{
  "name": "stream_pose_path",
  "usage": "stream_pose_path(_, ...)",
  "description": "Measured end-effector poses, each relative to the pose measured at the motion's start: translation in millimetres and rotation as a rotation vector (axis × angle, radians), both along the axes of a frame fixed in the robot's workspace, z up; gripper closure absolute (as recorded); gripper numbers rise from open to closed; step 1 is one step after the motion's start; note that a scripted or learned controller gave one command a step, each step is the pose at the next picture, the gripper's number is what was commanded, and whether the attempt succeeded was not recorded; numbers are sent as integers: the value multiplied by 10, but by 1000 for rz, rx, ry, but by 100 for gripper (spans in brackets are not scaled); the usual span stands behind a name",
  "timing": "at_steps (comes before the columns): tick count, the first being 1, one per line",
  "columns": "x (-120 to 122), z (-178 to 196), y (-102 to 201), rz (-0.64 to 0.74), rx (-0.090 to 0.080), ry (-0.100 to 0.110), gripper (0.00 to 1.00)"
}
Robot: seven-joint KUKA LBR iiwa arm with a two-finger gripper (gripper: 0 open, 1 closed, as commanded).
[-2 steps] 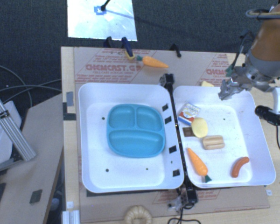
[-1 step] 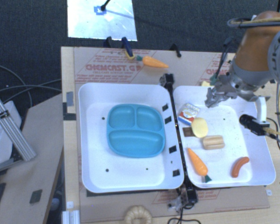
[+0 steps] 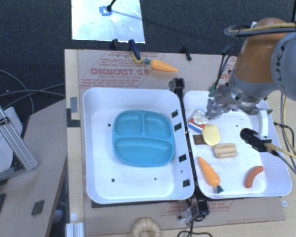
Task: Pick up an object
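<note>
Over the right bin (image 3: 278,179), the claw (image 3: 213,107) is hung low by the wrapper (image 3: 197,118); its grip can't be told. Nothing is lifted yet: lemon (image 3: 211,135), bread (image 3: 225,150), carrot (image 3: 208,171) and sausage (image 3: 252,176) are left lying there.

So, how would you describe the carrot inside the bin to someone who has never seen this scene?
Look in the right bin, along its near-left side beside the divider. The carrot lies there, orange, tapering to a green tip, nearer the camera than the bread roll. The sausage is redder and blunt-ended.
</note>
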State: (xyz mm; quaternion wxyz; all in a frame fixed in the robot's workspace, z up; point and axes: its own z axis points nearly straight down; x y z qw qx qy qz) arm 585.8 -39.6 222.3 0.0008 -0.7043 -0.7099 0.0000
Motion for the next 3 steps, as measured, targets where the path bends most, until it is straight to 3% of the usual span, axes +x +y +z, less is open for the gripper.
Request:
stream_pose_path(1,-154,-84,521,2,1,0,100)
stream_pose_path(3,-61,-20,617,-5,-1,-2,100)
